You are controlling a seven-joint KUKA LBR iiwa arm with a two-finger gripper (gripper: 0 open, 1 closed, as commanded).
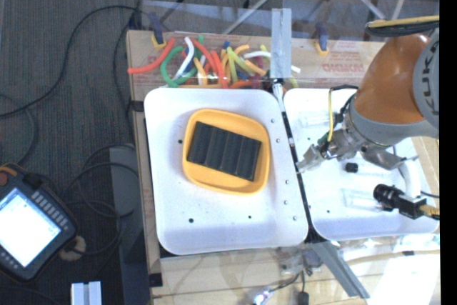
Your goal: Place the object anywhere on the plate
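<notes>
You had the dark ridged block point(223, 150) lying flat in the middle of the yellow plate point(190, 169), with yellow rim showing all round it. The plate sat in the left white bin point(214, 225), nearer that bin's far edge than its near one. Across the divide, the gripper point(307, 158) hung low over the right white bin point(335, 219), close to that bin's left wall and well apart from the plate. You could not tell whether its jaws were spread or pressed together, and nothing showed between them. The grey arm with its orange band point(393, 86) covered much of the right bin's far right corner. A small black piece point(350, 168) lay on the right bin's floor just beside the wrist. Along the far edge of the surface point(235, 275), a tangle of coloured tubes point(207, 62) lay behind the left bin.
</notes>
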